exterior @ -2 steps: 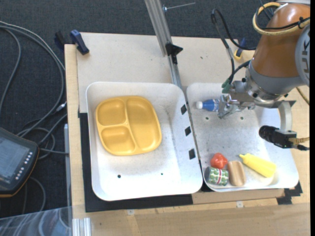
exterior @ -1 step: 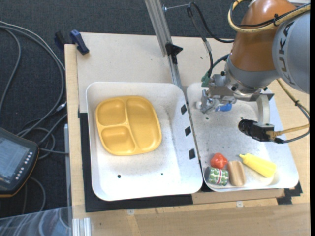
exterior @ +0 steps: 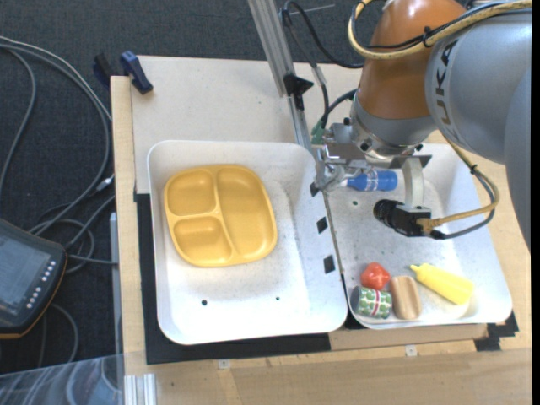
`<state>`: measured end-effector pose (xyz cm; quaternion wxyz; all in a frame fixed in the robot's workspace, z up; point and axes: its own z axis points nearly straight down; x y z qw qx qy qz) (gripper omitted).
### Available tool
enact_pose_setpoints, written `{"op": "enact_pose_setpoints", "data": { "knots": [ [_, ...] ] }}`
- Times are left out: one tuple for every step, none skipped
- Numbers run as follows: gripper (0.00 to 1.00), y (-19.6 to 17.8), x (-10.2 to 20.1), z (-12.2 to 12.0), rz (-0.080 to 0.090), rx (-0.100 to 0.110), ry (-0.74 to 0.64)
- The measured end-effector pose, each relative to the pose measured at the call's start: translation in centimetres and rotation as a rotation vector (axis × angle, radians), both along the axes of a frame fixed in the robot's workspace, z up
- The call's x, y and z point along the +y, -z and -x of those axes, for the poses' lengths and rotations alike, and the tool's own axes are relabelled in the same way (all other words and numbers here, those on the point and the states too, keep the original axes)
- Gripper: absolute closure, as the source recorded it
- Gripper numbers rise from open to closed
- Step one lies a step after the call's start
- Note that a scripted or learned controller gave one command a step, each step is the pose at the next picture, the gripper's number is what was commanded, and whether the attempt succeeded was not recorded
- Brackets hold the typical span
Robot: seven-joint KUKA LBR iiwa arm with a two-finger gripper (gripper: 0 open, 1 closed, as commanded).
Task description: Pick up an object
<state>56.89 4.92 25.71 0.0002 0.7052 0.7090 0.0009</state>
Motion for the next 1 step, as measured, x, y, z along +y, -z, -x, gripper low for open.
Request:
{"op": "enact_pose_setpoints", "data": {
  "knots": [
    [1.0, 1.2, 4.3, -0.68, -0.001, 0.0, 0.0]
  ]
}}
